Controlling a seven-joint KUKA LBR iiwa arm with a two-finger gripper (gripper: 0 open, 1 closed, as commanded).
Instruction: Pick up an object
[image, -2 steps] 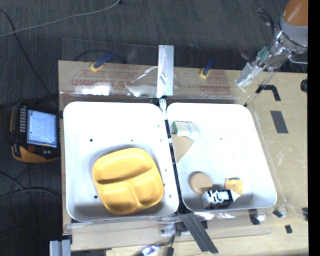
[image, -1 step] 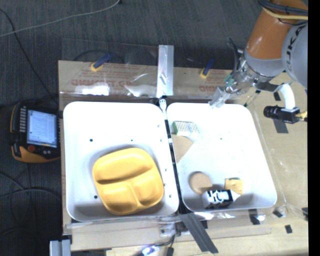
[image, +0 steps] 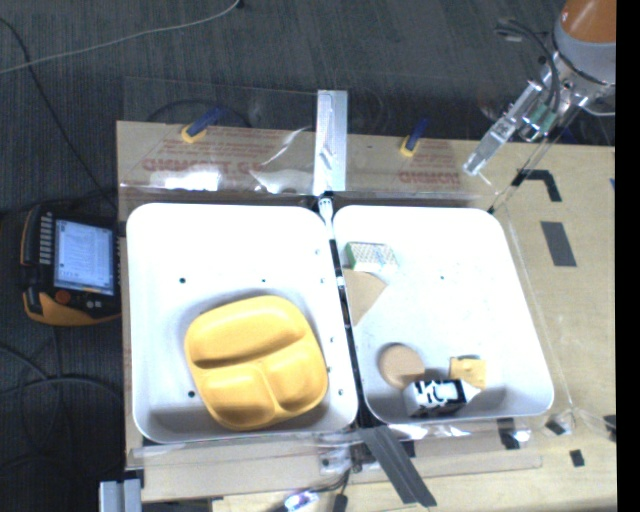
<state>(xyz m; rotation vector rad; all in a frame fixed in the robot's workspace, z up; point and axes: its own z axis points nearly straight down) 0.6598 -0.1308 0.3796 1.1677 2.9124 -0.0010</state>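
Hovering past the right bin's (image: 520, 300) far corner, fingers (image: 487, 152) bare, their spread impossible to tell.

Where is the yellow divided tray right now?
The yellow divided tray lies in the left bin, toward its near edge, beside the central divider.

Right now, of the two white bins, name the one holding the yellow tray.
The left bin: the yellow divided tray lies in it, while the right bin holds several small objects.

I see my arm (image: 590, 30) at the top right corner, orange band showing, the gripper (image: 485, 160) slanting down and left, above the bench.
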